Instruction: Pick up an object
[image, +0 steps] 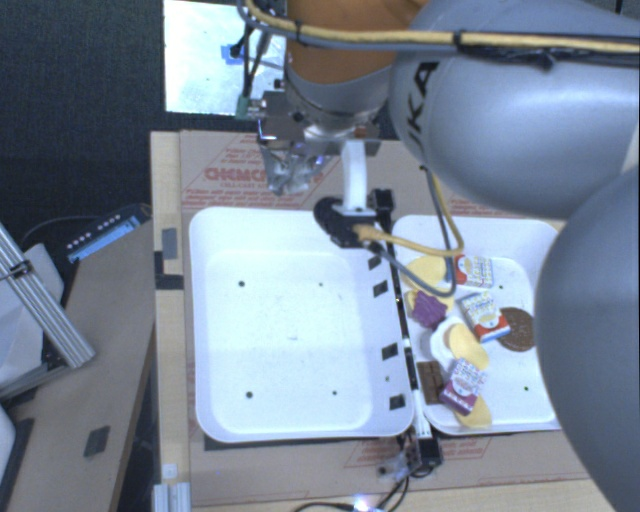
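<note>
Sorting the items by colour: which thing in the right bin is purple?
The small purple block near the bin's left edge, beside the divider; its neighbours are yellow, white, red or brown.

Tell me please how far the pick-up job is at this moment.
Done: nothing looks picked yet. The small toy food items, such as the purple block and the round brown cookie, all lie in the right shallow white bin. In hand: the grey arm's hand is above the far rim of the left shallow white bin, away from the items; I see nothing in it. Left: reach an item, grasp it, lift.
</note>
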